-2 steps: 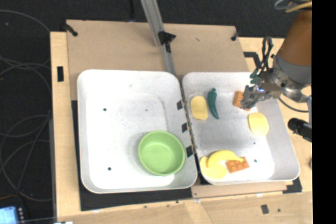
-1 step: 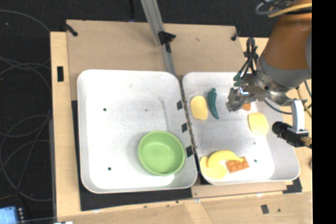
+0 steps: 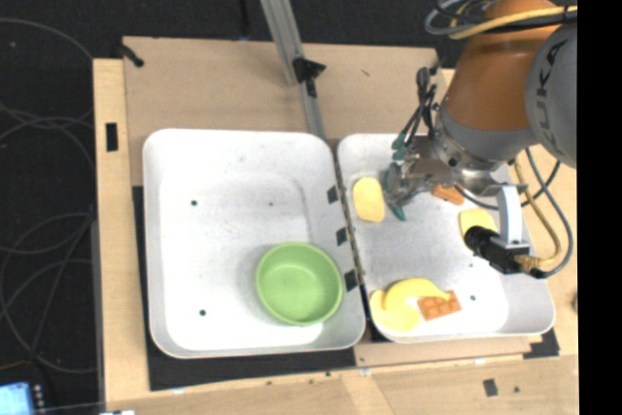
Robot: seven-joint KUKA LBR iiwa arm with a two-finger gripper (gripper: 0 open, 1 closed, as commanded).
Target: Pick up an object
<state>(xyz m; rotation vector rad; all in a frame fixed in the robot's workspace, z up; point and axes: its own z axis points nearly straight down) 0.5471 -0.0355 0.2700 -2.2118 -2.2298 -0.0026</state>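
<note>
camera view: the likeliest target, a pale yellow block [image 3: 368, 199], lies on the floor of the right bin [image 3: 418, 151] near its left wall, in the middle of the frame. the jaws [image 3: 397, 205] hang just right of it, dark fingers pointing down, close beside the block or perhaps touching its edge; i cannot tell whether they are apart or together, since the wrist above hides most of them. nothing can be seen clamped between them, so by my reading the pick is not yet made: the approach looks done, while the closing and the lift are left.

further out in the same bin, a yellow piece with an orange waffle-like piece [image 3: 439, 305] on it sits at the lower edge, and a small orange bit [image 3: 448, 194] and another yellow thing [image 3: 476, 220] lie partly under the arm [image 3: 496, 83]. the left bin [image 3: 233, 170] holds a green bowl [image 3: 298, 282] at its lower right. both bins rest on the table [image 3: 194, 83].
</note>
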